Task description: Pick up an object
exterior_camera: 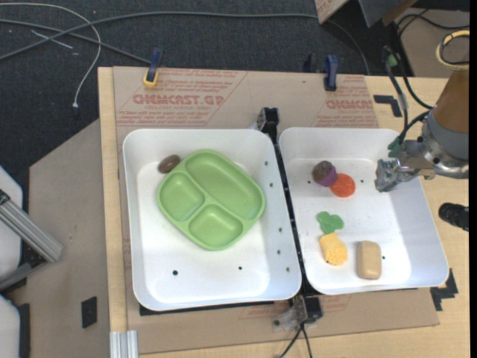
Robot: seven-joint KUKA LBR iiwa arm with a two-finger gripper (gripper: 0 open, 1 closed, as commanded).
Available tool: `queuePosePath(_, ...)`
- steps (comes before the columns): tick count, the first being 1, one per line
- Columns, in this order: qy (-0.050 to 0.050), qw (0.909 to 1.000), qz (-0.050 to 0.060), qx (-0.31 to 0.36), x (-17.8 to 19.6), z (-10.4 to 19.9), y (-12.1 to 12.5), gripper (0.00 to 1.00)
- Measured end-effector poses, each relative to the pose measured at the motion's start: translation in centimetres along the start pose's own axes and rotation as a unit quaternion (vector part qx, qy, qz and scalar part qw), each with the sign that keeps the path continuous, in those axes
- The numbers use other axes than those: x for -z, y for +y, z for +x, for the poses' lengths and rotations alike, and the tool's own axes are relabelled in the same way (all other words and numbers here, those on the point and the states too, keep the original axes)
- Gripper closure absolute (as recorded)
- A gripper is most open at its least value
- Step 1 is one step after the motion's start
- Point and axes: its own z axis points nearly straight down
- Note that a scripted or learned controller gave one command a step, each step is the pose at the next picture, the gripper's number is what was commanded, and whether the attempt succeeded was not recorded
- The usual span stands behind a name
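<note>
White bins sit side by side on the table. The gripper [387, 176] hovers, its grip impossible to tell. The tan block [368, 259] looks light and stiff; pinch its long sides.

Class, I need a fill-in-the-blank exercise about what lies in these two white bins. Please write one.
1. The green divided plastic tray lies in the ____ bin.
2. The small brown oval piece touches the tray's upper-____ edge.
3. The yellow corn-shaped toy lies just below the small ____ leafy piece.

Missing words: left; left; green
</note>
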Motion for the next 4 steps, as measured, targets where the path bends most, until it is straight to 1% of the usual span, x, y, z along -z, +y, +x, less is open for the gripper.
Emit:
queuePosePath(1, 0.0, 1.0, 0.0, 0.0, 0.0, 0.0, 0.0, 0.0)
queuePosePath(3, 0.001, 1.0, 0.002, 0.0, -9.7, 0.7, -1.5, 0.0)
queuePosePath(4, 0.001, 1.0, 0.001, -0.001, -13.8, 0.8, -1.5, 0.0)
